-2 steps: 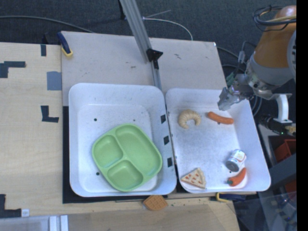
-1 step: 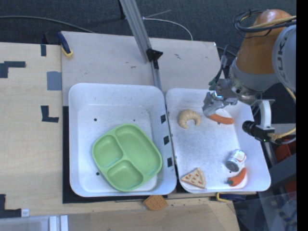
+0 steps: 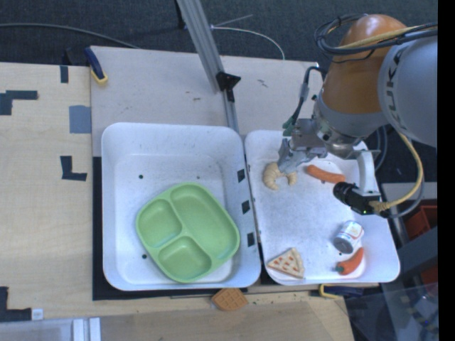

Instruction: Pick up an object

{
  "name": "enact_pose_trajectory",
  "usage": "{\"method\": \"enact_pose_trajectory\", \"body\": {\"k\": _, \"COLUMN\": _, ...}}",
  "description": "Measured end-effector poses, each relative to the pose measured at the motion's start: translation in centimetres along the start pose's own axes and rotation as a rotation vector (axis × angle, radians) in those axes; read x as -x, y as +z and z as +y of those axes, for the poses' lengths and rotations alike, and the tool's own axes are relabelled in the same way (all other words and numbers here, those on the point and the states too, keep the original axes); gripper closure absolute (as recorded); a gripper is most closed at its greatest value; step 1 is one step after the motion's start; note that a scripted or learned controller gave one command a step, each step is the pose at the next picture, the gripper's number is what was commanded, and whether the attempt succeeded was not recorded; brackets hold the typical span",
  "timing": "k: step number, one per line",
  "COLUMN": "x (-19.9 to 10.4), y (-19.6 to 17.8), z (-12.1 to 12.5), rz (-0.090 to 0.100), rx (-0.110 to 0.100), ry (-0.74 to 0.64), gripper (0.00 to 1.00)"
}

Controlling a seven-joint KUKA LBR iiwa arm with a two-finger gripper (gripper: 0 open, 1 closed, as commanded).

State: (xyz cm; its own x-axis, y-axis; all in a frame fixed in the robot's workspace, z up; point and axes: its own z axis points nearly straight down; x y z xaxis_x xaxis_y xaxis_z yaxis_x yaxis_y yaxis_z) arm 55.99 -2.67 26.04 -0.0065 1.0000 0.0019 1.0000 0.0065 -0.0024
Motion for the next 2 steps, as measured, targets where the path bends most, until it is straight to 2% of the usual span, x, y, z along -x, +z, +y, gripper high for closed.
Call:
{"method": "enact_pose_trajectory", "body": {"k": 1, "x": -5.2, "y": 0.0, "z": -1.7, "rz": 0.0, "rx": -0.001, "ry": 0.0, "gripper": 1.0}}
{"method": "enact_pose_trajectory", "body": {"k": 2, "x": -10.0, "y": 2.1, "z": -2.7, "rz": -0.002, "rx": -0.002, "ry": 0.001, "gripper": 1.0}}
